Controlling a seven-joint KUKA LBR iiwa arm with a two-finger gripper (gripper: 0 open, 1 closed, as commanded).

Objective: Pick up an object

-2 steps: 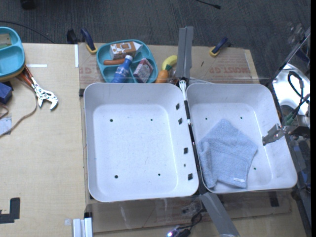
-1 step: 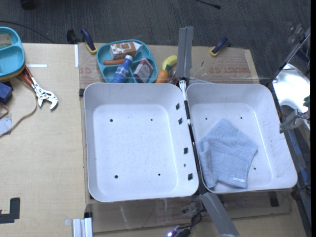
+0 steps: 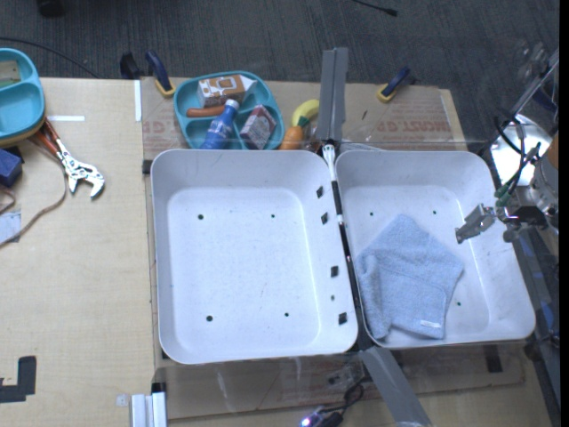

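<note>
Towel (image 3: 411, 278) (crumpled, grey) in right bin (image 3: 498, 327), gripper (image 3: 474, 224) above, jaw state unclear

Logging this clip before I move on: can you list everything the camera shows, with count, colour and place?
Bins: two, white, side by side on the bench.
Towel: one, light blue-grey, crumpled in the right bin.
Divided tray: one, teal, behind the left bin, holding a blue bottle and small packets.
Banana: one, yellow, beside the tray.
Wrench: one, silver, on the bench at left.
Clamps: two, blue and yellow, at the bench's far edge.
Gripper: one, grey, above the right bin's right side, beside the towel.
</note>
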